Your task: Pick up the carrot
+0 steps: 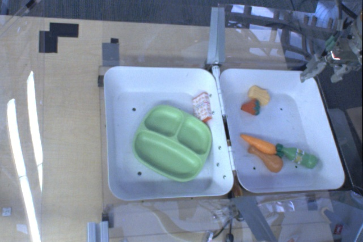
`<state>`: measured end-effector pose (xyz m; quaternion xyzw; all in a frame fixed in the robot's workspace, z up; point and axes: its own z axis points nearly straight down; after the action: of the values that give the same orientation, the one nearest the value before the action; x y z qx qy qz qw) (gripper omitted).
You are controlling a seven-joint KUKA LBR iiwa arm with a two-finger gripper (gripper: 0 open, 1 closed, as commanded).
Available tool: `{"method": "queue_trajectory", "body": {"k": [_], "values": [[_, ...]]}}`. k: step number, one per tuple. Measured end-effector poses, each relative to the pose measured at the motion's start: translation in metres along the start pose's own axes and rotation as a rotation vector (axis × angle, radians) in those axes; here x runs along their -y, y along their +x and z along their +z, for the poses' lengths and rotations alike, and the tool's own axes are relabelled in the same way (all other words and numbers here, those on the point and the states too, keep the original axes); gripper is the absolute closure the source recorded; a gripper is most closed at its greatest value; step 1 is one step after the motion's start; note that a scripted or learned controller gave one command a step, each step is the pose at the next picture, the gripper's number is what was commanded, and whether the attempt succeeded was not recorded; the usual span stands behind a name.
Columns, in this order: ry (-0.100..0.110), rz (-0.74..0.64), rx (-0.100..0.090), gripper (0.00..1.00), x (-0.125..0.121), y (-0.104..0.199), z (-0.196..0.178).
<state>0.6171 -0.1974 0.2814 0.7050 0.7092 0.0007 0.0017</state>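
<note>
On the left of the bench [62, 139], a pale wooden top under a glossy clear sheet, we see black square marks near the far left corner. Moving right, we reach the left bin [122, 178], shallow, white, with rounded corners and a smooth plastic look. In it lies a plate [172, 141], light green, glossy, rounded, split into three compartments and turned at an angle to the bin walls. Just beyond the plate's far right edge, close to the bin's right wall, we see a packet [202, 106], small, white with red print, standing tilted.

Across a grey metal divider we come to the right bin [323, 122], of the same make. Toward its far side sits a yellow lump [259, 94], soft-edged, and touching its near left side a red fruit [250, 107] with a green tip.

The carrot [260, 143] lies in the near half of the right bin, roughly midway between its left and right walls. It is smooth, orange and tapered. Its long axis runs left to right, slanting slightly toward the near edge: the thin tip points to the bin's left wall, the thick end to the right, where green leaves [298, 157] of shiny plastic carry on toward the near right corner. An orange gourd [269, 160], pear-shaped, lies against the carrot's near side.

The gripper [323, 68] hangs over the right bin's far right corner, well apart from the carrot; we cannot tell how it is set.
</note>
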Motion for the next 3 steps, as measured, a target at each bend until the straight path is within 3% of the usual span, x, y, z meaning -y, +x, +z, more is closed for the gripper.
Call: {"method": "queue_trajectory", "body": {"k": [1,2,3], "values": [[0.001,-0.272,-0.002,0.00,0.075,0.051,0.112],[-0.010,-0.293,0.002,0.00,0.086,0.092,0.192],[-0.017,-0.294,0.003,1.00,0.082,0.093,0.180]]}}
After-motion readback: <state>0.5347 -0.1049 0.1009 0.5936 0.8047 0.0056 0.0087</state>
